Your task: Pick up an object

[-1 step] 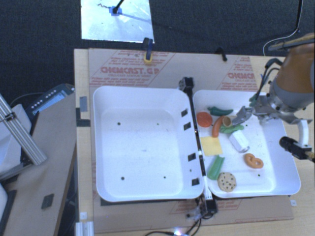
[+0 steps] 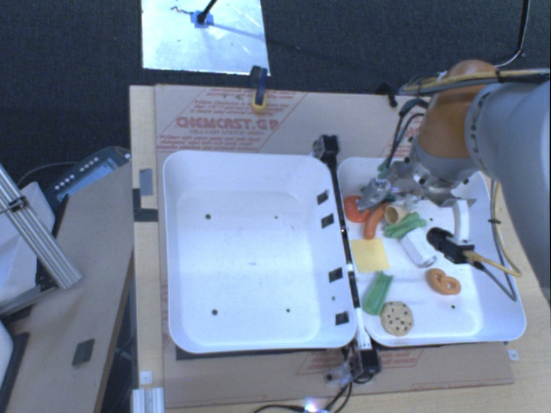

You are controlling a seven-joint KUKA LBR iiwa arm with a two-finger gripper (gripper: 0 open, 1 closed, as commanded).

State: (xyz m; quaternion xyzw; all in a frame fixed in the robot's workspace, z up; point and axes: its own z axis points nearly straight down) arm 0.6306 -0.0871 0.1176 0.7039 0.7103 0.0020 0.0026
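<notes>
Toys lie in the right bin [image 2: 504, 321]: cookie [image 2: 397, 317], pretzel [image 2: 443, 281], cheese [image 2: 369, 254], green bean [image 2: 377, 292], orange piece [image 2: 372, 220]. The gripper [image 2: 381, 193] hangs low over the orange piece near the bin's left wall; its grip cannot be told. Left bin [image 2: 250, 334] adjoins.

I see both bins [image 2: 250, 179] smooth white plastic, slight sheen. Bench top [image 2: 228, 120] under them matt brown cardboard, red print. Beyond bench's far edge, shiny foil-like sheet [image 2: 202, 24] on dark rough carpet [image 2: 69, 50]. Arm's wrist shell [image 2: 508, 127] smooth grey, orange band [image 2: 448, 127] glossy. Cookie [image 2: 397, 318] matt, speckled.
</notes>
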